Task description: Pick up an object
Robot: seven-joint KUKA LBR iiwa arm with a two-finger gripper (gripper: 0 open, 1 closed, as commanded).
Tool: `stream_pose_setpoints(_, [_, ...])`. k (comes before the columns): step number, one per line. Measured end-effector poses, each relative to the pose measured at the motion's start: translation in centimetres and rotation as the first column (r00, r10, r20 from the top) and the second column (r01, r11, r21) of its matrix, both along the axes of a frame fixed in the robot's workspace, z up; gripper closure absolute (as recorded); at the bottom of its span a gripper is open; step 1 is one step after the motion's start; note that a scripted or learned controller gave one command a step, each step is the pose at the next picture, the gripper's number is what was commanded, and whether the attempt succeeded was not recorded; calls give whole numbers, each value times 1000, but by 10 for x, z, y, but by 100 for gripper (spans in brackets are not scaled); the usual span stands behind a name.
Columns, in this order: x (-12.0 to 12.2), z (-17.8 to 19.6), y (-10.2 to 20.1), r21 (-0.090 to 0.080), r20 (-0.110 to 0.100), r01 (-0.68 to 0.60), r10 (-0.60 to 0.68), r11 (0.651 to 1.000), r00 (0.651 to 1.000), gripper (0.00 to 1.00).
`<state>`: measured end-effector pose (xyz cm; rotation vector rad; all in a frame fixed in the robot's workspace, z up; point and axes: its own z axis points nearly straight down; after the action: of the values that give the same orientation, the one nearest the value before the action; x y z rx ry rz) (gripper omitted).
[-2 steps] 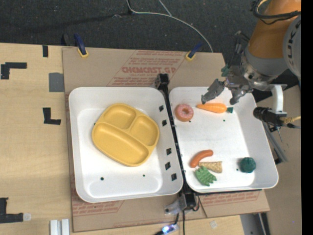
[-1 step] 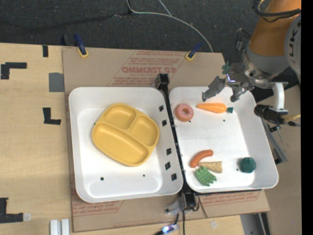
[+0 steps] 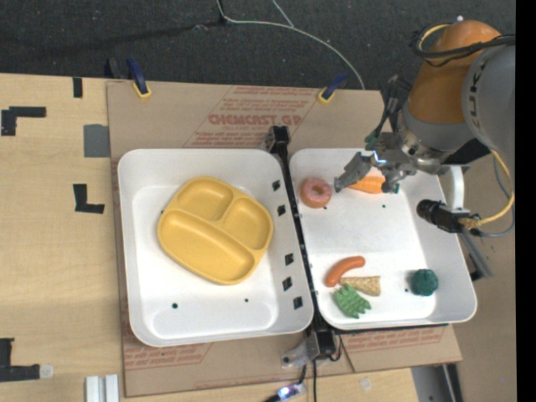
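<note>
The right bin (image 3: 394, 233) holds a pink donut (image 3: 316, 193) near its left wall, an orange carrot-like piece (image 3: 365, 185) at the back, a red sausage (image 3: 345, 269), a beige wedge (image 3: 363, 286), a green leafy piece (image 3: 352, 301) and a dark green ball (image 3: 423, 282). My gripper (image 3: 367, 177) hangs over the back of this bin, right at the orange piece. One grey finger (image 3: 350, 174) slants toward the donut and stops just short of it. The orange piece lies partly behind the gripper.
A yellow sectioned plate (image 3: 216, 229) lies in the left bin (image 3: 151, 308). A black divider with clips (image 3: 289, 224) runs between the bins. A white cable (image 3: 318, 40) arcs over the back of the bench. The grey arm with its orange band (image 3: 448, 65) fills the upper right.
</note>
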<state>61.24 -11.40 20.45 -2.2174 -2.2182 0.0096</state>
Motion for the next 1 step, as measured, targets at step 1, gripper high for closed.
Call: stream_pose_setpoints(1, [-4,-51,10,1,0,-1,1,1000,1000,0])
